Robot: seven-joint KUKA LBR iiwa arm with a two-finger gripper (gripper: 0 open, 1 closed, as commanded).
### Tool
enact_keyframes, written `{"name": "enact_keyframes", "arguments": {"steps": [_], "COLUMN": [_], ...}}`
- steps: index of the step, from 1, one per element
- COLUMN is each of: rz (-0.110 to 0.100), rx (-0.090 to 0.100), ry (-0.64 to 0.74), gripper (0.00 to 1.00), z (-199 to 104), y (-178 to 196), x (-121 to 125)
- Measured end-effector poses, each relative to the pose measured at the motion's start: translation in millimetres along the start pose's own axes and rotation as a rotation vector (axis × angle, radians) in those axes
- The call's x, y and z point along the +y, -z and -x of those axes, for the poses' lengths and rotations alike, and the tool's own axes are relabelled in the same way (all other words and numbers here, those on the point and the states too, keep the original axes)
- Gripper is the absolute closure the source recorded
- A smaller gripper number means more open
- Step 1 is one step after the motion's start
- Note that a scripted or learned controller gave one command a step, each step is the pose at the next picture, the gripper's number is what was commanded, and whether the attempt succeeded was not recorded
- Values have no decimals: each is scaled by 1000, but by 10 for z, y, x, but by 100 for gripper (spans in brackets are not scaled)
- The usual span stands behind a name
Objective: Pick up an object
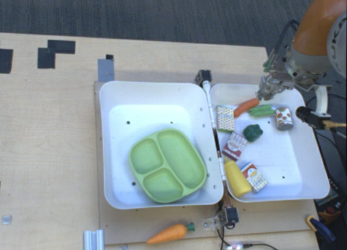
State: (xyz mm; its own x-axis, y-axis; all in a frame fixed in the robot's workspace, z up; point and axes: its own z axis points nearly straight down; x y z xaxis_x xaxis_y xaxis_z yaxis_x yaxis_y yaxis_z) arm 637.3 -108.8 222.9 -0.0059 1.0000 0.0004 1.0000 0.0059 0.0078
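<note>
On the bench (49,135) stand two white bins side by side. The left bin (116,102) holds one light-green divided plate (167,165) with three compartments, lying toward its near right part. On the bench in front of the bins lies one toy carrot (169,234), outside either bin.

The right bin (303,181) carries the loose things. Counted from left to right: one patterned small packet (225,117) by the left wall, one red-and-white carton (234,147), one yellow bottle (237,177) near the front, one more small carton (254,177) just beside it, one orange carrot (245,106), one dark green lump (252,132) like broccoli, one green pod (262,111) and one small can (283,117).

The gripper (267,90) hangs over the far part of the right bin, fingers pointing down; whether they stand wide or narrow cannot be told here, and nothing is seen held between them. The green pod lies just near of it, almost underneath, with the orange carrot a little to the left. Both have their long axes running roughly left to right, so a descent slightly nearward looks the likeliest move, with closing across the pod's short width
</note>
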Motion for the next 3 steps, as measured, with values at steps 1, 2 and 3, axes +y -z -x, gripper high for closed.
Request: {"name": "enact_keyframes", "arguments": {"steps": [1,2,3], "rz": [-4,-8,-6], "rx": [-1,0,0], "ry": [-1,-4,-1], "gripper": [0,0,100], "z": [9,133,127], "y": [-15,-1302,-1180], "x": [-10,46,62]}}
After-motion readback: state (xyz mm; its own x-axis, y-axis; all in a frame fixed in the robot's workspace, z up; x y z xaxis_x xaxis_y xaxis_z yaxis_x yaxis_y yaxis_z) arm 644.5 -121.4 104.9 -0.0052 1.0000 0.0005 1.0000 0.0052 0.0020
